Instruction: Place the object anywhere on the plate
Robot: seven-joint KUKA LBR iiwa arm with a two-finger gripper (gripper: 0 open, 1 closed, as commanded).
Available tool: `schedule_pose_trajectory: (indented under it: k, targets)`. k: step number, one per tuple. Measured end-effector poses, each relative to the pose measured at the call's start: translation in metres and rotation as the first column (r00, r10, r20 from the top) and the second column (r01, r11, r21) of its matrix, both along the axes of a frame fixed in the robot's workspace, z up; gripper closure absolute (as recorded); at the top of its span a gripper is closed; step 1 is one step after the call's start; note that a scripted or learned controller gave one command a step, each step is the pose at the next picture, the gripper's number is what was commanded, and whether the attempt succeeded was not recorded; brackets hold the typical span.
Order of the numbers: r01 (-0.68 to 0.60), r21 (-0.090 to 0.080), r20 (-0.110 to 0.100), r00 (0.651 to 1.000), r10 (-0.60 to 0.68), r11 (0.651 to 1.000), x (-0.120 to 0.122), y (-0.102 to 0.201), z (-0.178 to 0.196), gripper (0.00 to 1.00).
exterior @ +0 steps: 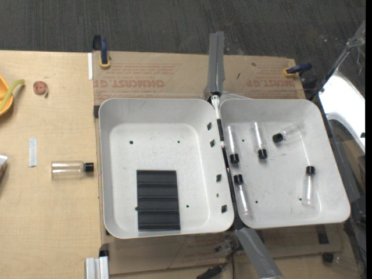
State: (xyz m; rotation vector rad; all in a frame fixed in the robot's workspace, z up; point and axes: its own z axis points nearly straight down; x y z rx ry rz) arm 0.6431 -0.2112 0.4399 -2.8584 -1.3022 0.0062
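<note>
Five clear vials (259, 140) lie scattered in the right bin (325, 127), ready for picking, while the dark ribbed plate (157, 200) awaits by the left bin's (107, 156) near edge.

Five vials (260, 141) scatter the right bin (325, 127); gaps between.

A lab bench: clear vials (257, 140) in white bins (325, 127), cardboard clamped (103, 52) to wood.

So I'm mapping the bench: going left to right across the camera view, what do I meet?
Yellow object → loose vial → left bin → black plate → right bin with five vials.
</note>
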Motion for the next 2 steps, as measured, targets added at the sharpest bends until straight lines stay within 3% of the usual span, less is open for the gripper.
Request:
schedule_pose_trajectory:
  k: [1,2]
  targets:
    - [0.042,0.001,0.000,0.999,-0.042,0.999,-0.053,-0.001,0.000,0.00]
    - [0.556,-0.002,0.000,0.831,-0.556,0.831,-0.014,0.020,0.000,0.00]
